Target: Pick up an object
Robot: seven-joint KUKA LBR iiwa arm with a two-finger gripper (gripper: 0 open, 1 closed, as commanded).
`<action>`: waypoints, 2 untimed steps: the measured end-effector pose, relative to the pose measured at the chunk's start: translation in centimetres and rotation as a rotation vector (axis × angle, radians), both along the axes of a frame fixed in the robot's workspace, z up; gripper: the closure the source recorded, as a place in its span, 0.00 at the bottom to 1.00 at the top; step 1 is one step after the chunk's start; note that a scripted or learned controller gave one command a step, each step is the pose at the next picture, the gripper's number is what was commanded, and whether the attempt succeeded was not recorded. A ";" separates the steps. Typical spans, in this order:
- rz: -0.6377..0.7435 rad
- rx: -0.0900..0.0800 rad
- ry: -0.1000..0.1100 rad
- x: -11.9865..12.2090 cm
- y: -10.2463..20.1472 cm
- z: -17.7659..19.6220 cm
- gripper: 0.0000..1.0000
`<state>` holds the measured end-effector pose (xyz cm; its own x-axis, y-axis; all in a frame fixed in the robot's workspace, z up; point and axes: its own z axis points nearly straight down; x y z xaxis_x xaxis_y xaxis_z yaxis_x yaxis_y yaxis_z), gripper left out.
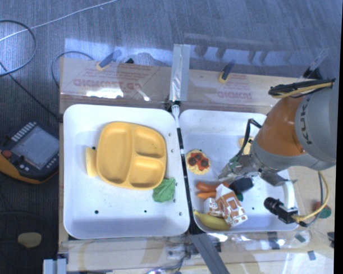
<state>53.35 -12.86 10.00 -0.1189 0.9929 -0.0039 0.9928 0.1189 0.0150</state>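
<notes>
my arm comes in from the right of the frame and my pincer (237, 174) hangs low over the right bin (216, 129), in the lower right part of the picture; if it is wide or narrow i cannot tell; just under it, at the bottom of this bin, lie a small carton (228, 208), a carrot (206, 189) and a banana (209, 221), close together; a little pizza toy (197, 160) lies to the left of my pincer; in the left bin (73, 214) rests a yellow divided plate (130, 154), with a green leaf (164, 190) touching its lower right corner.
</notes>
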 end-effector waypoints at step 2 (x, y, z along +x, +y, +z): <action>0.031 0.001 0.018 2.1 5.6 12.5 0.00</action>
